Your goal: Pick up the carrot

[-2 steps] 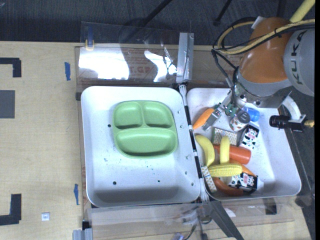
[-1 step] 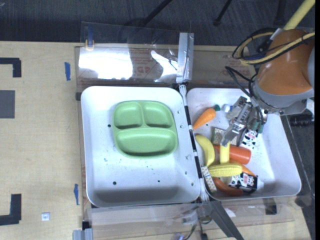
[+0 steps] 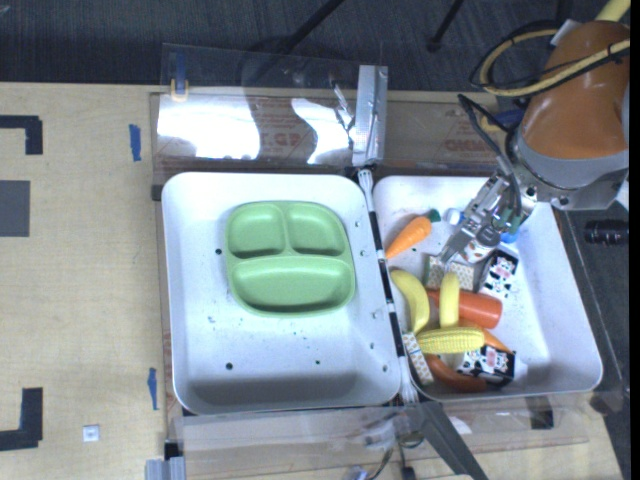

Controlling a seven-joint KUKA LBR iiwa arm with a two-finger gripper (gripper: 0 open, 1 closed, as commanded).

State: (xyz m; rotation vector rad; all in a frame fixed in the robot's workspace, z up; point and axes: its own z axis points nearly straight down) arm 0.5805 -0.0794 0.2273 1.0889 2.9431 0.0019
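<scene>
The carrot (image 3: 408, 237) is orange with a green top and lies tilted near the back left corner of the right bin (image 3: 560, 298). My gripper (image 3: 456, 252) hangs over that bin, just right of the carrot and a little nearer the front. Its two metal fingers (image 3: 446, 244) point down and to the left. They stand open, with nothing between them. The arm's orange band (image 3: 575, 108) rises behind at the upper right.
A pile of toy food fills the right bin's left half: a banana (image 3: 412, 298), a corn cob (image 3: 455, 341), a red-orange cylinder (image 3: 472, 309) and two black-and-white patterned boxes (image 3: 500, 273). The left bin (image 3: 200, 348) holds a green divided plate (image 3: 290, 254).
</scene>
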